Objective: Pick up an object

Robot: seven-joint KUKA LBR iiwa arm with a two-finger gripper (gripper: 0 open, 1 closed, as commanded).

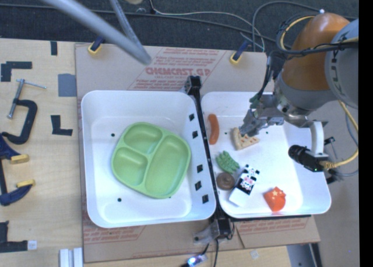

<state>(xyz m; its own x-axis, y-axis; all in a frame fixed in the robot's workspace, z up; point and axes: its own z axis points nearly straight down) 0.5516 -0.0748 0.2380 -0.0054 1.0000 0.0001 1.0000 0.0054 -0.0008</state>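
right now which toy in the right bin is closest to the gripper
The tan cheese-like wedge, right beneath the gripper; the sausage, green piece and strawberry lie farther off.

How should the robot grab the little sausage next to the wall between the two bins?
Probably grip the sausage across its narrow middle, coming straight down from above. It lies flat and long, running alongside the divider, so the fingers would best close across its width. The divider side looks tight, so one finger needs care slipping in there.

We see a grey arm (344, 79) with a rounded orange band (317, 41), yellow and black cables (291, 27) looping around it, and a dark metal gripper (254, 125).
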